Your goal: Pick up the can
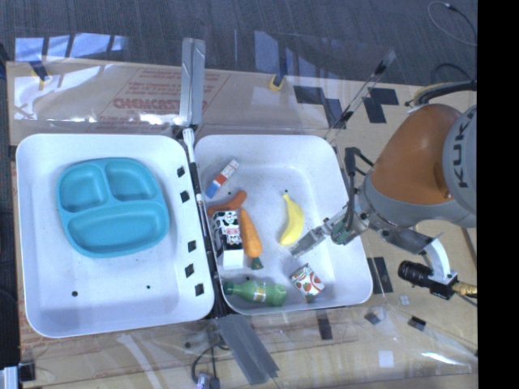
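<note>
White capitals on the arm's grey housing (464, 164) at the right edge read "KU", the rest of the word being cut off. A clear plastic sheet (150, 96) lying on the counter behind the left bin carries several lines of red print that appear mirrored and are too faint and small to make out. The can (307, 281) near the front of the right bin has a red and white label, and the small carton (229, 235) beside the carrot has a black and white pattern, but no words or numbers can be read on either.
</note>
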